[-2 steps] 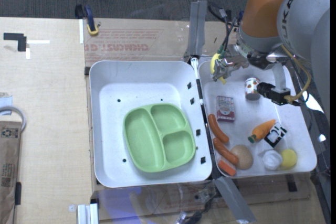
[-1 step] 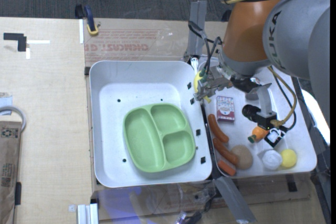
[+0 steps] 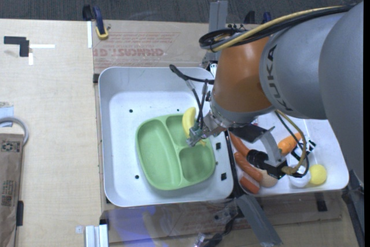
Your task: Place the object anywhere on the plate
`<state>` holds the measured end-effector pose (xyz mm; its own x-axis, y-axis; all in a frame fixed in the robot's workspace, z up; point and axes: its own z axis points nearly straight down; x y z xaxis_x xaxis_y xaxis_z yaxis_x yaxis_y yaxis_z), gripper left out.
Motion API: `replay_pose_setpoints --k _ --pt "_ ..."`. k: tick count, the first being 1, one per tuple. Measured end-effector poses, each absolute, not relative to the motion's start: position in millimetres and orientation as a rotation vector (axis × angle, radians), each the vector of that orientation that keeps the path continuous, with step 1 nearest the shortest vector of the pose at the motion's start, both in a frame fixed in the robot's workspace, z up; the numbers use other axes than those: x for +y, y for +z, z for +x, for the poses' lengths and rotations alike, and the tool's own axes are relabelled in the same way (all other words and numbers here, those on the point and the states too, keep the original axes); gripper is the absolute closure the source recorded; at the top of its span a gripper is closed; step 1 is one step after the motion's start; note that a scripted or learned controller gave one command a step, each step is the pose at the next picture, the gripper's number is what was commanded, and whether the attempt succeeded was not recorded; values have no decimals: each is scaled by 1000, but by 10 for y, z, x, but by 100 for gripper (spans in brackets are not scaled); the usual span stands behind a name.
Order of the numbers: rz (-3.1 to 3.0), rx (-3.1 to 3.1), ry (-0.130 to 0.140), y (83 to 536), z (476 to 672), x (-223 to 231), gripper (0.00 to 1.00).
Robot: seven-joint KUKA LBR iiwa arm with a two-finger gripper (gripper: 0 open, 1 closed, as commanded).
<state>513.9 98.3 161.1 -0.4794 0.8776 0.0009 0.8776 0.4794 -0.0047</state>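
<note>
Banana (image 3: 188,119) on green plate (image 3: 156,156) rim | arm bent over bin | pincer (image 3: 198,135) beside it, grip unclear

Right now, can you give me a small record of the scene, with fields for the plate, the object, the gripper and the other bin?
plate: green divided plate, lying in the left bin
object: yellow banana, at the plate's upper right edge
gripper: gripper just above the plate, close beside the banana
grasp: cannot tell
right bin: carrot, sausages, yellow lemon
</note>
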Motion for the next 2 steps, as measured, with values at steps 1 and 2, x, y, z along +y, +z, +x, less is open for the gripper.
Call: replay_pose_setpoints --k 1,2 --pt "-1602 -2699 5 1612 5141 980 0" --pt "-1691 -2647 2 1909 5054 515 0"
